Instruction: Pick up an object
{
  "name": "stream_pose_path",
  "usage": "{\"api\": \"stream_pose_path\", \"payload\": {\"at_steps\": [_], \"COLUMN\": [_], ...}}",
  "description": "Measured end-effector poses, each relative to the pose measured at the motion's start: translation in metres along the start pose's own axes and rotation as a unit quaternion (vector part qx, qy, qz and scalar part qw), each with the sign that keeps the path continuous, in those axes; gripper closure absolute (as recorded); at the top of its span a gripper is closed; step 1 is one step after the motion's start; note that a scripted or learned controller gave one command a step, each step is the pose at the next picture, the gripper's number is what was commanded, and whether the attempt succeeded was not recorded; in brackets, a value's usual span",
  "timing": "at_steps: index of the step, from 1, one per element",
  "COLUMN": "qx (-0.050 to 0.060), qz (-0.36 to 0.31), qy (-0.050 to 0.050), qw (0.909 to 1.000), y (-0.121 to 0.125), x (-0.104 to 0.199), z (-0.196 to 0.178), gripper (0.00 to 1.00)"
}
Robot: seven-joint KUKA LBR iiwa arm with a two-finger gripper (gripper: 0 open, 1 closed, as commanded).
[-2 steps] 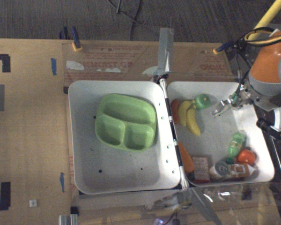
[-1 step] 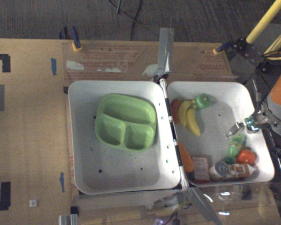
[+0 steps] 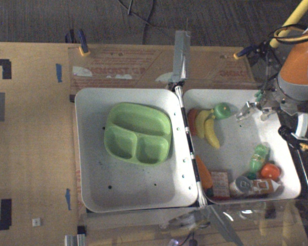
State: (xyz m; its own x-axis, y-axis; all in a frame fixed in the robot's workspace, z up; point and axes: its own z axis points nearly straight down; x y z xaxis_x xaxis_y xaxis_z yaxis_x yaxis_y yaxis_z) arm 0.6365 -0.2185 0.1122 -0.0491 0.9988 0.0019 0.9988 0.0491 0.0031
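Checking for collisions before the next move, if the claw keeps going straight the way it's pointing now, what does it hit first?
The claw points leftward across the right bin. Going straight on, it would probably meet the green round toy first, beside the banana. Its height above the toy is unclear, so it might pass over.

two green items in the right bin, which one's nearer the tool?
The round green one beside the banana, at the bin's far side. It sits just left of the tool; the green bottle lies lower, by the orange-red ball.
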Motion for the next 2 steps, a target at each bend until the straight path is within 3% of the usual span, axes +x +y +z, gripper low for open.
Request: {"api": "stream_pose_path", "payload": {"at_steps": [1, 2], "qx": [-0.003, -0.008], "qz": [-0.044, -0.12], "qy": [0.003, -0.002], "qw": [0.999, 0.9928], "y": [-0.07, -0.146], "x": [0.007, 0.007], "z": [0.022, 0.021], "gripper": [0.0, 0.0]}}
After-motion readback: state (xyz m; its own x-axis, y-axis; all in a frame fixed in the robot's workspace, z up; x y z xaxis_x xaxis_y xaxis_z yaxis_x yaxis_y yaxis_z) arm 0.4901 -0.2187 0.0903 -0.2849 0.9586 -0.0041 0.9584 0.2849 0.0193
